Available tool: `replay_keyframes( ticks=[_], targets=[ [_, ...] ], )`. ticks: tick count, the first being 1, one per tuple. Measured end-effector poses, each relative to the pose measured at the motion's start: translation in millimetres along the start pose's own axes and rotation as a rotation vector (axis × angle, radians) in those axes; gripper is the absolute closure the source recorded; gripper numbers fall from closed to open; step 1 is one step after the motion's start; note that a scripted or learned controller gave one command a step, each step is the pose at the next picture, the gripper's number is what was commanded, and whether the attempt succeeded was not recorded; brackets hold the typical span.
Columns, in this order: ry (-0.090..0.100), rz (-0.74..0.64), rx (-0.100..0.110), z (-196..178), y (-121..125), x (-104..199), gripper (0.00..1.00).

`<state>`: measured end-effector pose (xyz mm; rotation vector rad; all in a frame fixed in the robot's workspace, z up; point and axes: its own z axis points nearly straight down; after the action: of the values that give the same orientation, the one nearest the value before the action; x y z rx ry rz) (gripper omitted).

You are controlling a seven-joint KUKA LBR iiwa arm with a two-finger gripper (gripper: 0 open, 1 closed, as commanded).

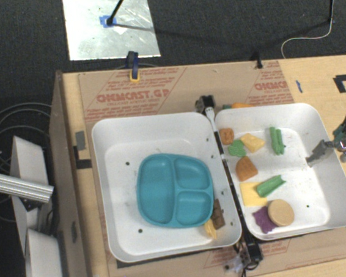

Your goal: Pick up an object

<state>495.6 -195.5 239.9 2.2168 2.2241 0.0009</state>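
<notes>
On the counter [155,84], the left bin [109,147] holds a teal divided plate [175,190] lying flat near its middle. Off the plate's lower right corner, against the bin's right wall, lie a small brown piece [218,213] and a yellow piece [211,229], touching each other.

Right of the plate, across the divider between the bins, the right bin [320,131] carries a scatter of toy food. Nearest the plate are an orange block [226,136], a green leafy piece [236,148] and a brown rounded piece [245,169]. Farther right of the plate sit a yellow wedge [253,142], a yellow slab [251,193] with a green pepper [269,185] lying partly on it, a purple piece [263,219] touching a tan round disc [281,212], and an upright-lying green bean [276,140].

Farthest from the plate, the end effector [317,151] reaches over the right bin's right edge, with nothing visibly in it; whether its fingers are apart or together cannot be told.
</notes>
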Motion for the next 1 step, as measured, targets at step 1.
replay_keyframes(
  ticks=[1],
  targets=[
    [0.000, -0.007, -0.003, 80.3, 86.1, 26.1, 0.00]
  ],
)
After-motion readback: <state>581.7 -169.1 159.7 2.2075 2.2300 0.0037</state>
